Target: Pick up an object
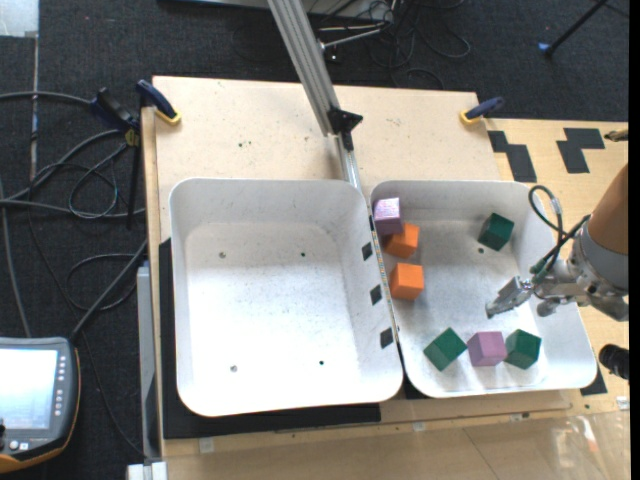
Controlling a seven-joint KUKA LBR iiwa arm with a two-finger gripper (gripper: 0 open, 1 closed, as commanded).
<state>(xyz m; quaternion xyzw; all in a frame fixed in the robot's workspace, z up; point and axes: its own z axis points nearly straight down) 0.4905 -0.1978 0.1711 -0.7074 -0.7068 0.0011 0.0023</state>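
The right bin holds several small blocks. A purple block and two orange blocks lie along its left wall. One green block sits at the back right. Along the front stand a green block, a purple block and another green block. My gripper reaches in from the right and hangs just behind the front purple and green blocks. It is open, with nothing between its fingers.
The left bin lies beside the right one, sharing a raised middle wall. A slanted metal bar runs down to the bins' back junction. Cables and a pendant lie off the bench at left.
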